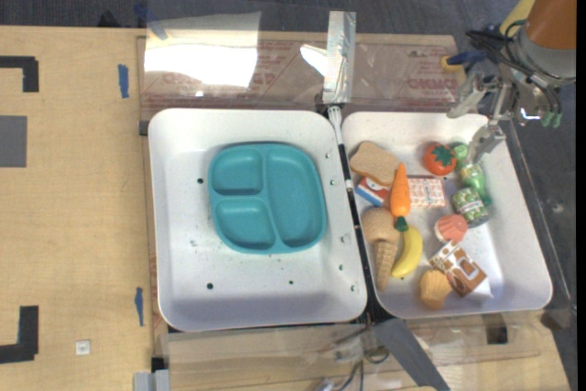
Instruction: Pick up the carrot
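— Two bins on my bench; what lies nearest?

— Nearest, in the right bin [536,288], I see a small brown carton [461,270], then a banana [408,252] beside an ice-cream cone [382,243]. In the left bin [174,197] rests a teal divided plate [268,197].

— And the carrot?

— My carrot [400,190] lies upright-looking, mid-bin toward the left wall, touching the bread slice [374,160]. A tomato [439,158] sits farther right.

— Your gripper?

— My gripper [485,119] hangs over the far right corner, well apart from the carrot, fingers spread, holding nothing.
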Robot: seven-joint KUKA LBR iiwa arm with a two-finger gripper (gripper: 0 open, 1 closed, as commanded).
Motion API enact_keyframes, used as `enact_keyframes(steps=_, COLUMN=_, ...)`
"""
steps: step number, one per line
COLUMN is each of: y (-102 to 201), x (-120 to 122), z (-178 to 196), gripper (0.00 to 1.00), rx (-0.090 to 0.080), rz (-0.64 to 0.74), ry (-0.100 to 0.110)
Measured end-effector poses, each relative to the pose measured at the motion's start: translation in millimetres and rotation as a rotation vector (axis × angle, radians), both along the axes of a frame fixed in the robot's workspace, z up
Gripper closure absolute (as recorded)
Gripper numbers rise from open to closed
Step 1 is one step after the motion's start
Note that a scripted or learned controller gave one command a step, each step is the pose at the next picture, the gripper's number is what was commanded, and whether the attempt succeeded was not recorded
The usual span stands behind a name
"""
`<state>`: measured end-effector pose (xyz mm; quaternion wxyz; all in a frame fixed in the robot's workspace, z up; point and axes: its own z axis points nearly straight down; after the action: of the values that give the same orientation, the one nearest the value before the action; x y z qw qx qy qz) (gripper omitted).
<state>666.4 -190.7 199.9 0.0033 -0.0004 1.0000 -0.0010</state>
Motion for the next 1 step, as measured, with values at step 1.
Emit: enact_keyframes(steps=1, y=69.5, x=-17.7, z=-94.1, gripper=0.0, rx=0.001, rz=0.104, ry=-0.006)
